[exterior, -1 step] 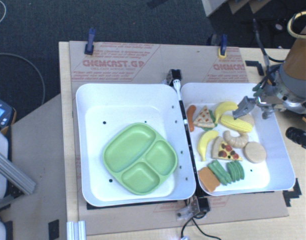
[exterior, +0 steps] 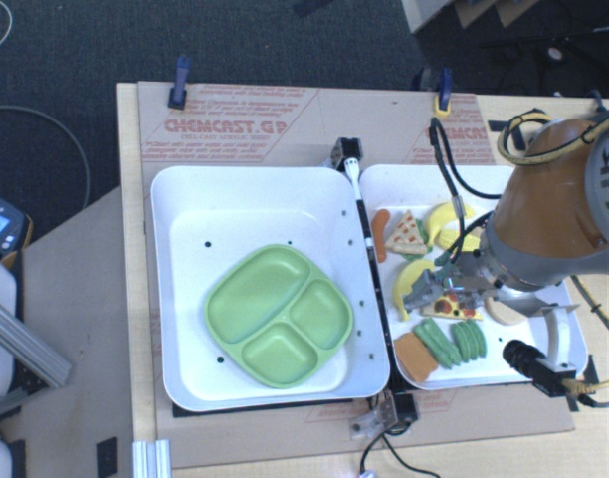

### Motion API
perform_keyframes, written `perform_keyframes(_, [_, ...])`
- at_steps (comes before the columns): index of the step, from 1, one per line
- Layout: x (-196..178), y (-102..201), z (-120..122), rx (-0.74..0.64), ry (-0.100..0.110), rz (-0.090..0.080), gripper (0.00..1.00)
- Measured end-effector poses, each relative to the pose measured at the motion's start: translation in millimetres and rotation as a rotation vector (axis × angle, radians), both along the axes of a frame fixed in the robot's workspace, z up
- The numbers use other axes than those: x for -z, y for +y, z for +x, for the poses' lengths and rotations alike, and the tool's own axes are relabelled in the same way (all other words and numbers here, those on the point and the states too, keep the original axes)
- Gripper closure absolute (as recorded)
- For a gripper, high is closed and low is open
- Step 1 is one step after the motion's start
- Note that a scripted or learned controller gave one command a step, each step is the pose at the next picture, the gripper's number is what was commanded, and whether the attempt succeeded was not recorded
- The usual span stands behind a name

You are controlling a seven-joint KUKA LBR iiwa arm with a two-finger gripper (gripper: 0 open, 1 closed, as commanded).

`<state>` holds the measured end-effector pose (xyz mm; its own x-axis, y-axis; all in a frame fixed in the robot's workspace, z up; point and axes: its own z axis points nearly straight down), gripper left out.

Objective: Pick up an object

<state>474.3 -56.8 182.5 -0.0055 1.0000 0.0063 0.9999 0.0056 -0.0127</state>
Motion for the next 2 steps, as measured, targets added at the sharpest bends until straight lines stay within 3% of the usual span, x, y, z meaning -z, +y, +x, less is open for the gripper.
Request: perform_keyframes(2, [-2.0,-5.4,4.6,0.006,-0.011,-0.006,0.0])
